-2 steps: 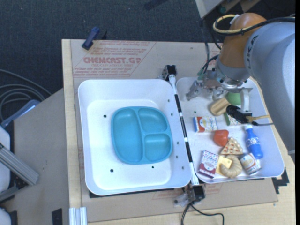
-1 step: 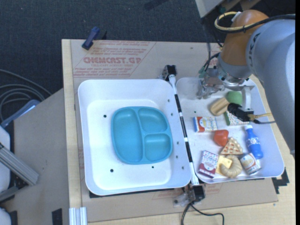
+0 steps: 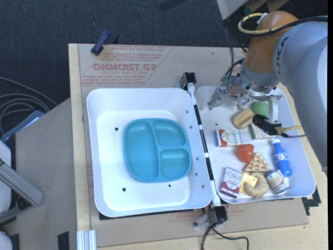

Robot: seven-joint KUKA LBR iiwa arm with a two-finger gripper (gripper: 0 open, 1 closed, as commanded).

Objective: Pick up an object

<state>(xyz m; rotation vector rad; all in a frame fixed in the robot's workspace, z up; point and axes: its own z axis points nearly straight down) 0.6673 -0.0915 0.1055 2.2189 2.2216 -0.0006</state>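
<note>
Objects: small plastic food toys clustered in right bin [image 3: 307,184]; blue bottle [image 3: 281,158], red tomato [image 3: 245,152], waffle wedge [image 3: 257,163]. Tool [image 3: 229,95] above far end, grip state unclear. Teal divided plate [image 3: 156,149] in left bin [image 3: 99,139].

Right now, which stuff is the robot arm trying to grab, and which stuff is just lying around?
For the job:
gripper
right bin with toy food: blue bottle, red tomato, waffle slice, bread roll

Just lying about:
blue divided plate in the left bin
blue clip
grey cables
</note>
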